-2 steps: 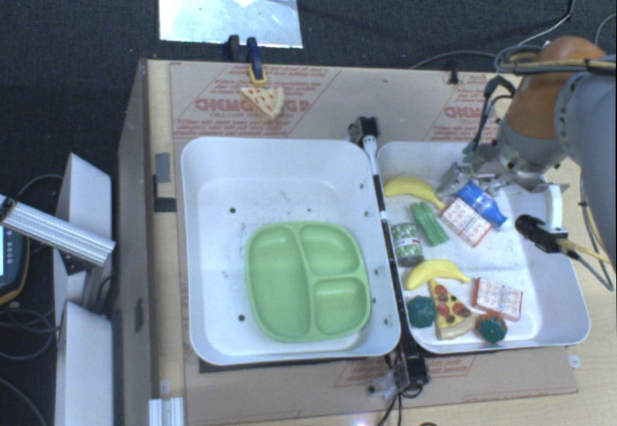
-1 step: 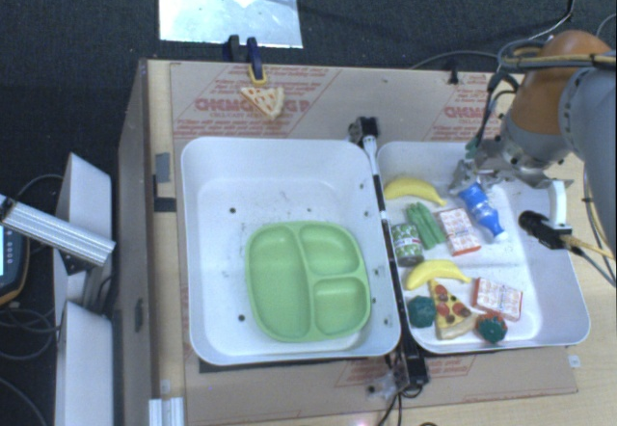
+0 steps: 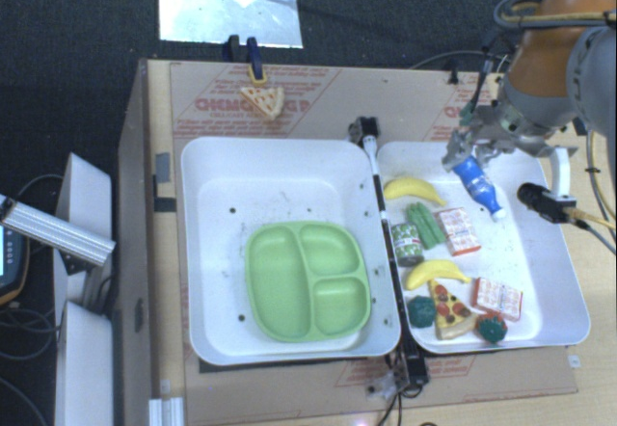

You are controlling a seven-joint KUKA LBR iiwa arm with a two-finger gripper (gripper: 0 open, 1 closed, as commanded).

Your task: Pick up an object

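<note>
Two white bins [image 3: 280, 164] are set side by side; a blue bottle [image 3: 478, 185] is clamped by the gripper [image 3: 469, 156] above the right one.

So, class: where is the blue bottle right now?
The blue bottle is at the right bin's far end, tilted, directly under the gripper, right of a banana.

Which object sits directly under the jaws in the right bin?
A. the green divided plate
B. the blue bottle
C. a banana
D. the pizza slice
B: the blue bottle lies tilted at the top of the right bin, its upper end right beneath the gripper, while the pizza slice and both bananas sit lower down and the green plate is in the left bin.
</note>
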